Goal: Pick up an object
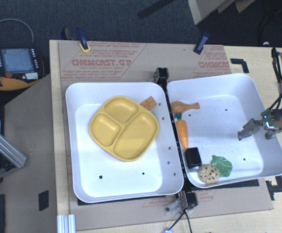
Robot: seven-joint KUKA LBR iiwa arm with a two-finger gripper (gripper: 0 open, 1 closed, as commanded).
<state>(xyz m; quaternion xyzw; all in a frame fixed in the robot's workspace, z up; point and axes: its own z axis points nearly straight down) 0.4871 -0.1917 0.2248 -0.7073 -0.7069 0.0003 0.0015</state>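
Two white bins, gripper low at the right bin's edge.

From left: yellow divided plate (124, 128) in the left bin (77, 144); in the right bin (228, 106), carrot (182, 133), black block (193, 157), cookie (208, 173), green leaf (223, 164) (all by the near-left corner); gripper (252, 128) well apart at the right rim, holding nothing; how wide its fingers stand I cannot tell.

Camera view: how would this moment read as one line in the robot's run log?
task: pick up an object | gripper: over right bin, nothing held | carrot, cookie: lying in right bin | yellow plate: left bin
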